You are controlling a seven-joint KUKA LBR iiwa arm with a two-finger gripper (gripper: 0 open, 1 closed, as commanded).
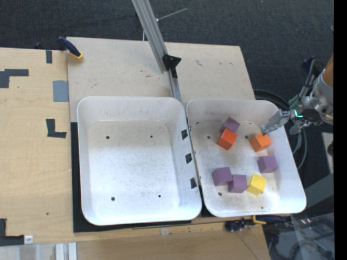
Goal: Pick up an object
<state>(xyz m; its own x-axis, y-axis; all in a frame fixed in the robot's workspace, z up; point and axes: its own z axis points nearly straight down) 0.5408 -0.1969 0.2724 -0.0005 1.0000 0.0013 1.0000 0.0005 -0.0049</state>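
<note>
The pincer (269,127) touches an unmarked orange block (261,142) in the right bin (290,199).

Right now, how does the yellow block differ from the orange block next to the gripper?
The yellow block lies near the front of the right bin, touching a purple block; the orange block lies further back, apart from the other blocks. The gripper is right at the orange block, far from the yellow one. Both are small cubes of similar size.
</note>
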